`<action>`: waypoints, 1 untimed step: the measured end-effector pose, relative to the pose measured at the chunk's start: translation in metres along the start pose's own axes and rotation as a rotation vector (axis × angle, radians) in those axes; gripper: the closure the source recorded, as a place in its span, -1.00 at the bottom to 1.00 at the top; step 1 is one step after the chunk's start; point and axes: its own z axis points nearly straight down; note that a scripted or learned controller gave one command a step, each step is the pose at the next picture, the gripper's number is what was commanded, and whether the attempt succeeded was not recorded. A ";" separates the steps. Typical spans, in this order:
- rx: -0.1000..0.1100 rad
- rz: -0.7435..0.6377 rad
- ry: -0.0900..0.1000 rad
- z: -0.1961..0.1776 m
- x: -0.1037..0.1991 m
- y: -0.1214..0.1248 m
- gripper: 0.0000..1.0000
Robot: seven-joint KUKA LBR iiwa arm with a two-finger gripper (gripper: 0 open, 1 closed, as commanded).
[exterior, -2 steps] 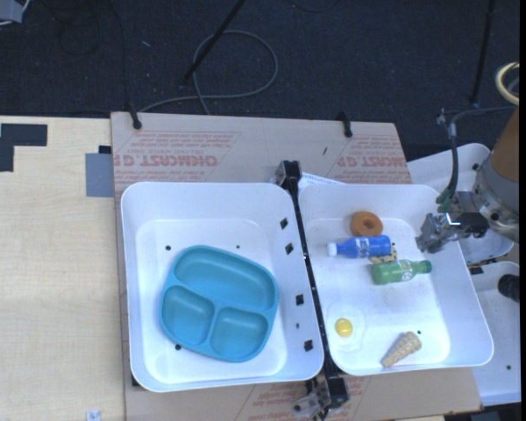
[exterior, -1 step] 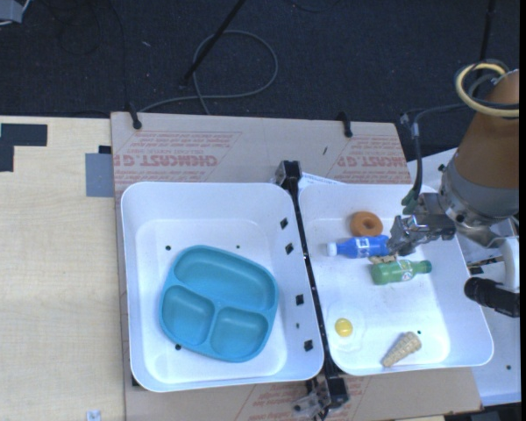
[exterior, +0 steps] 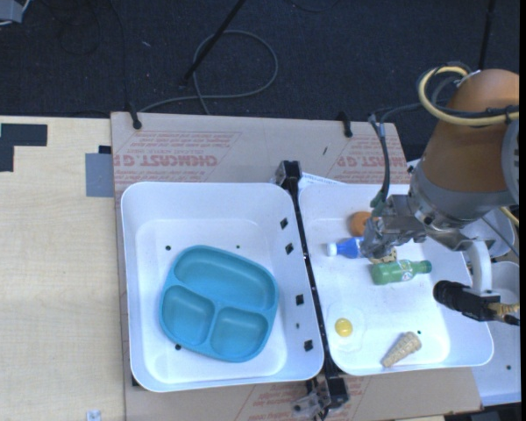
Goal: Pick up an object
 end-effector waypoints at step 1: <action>0.000 0.000 -0.001 0.007 0.044 -0.001 1.00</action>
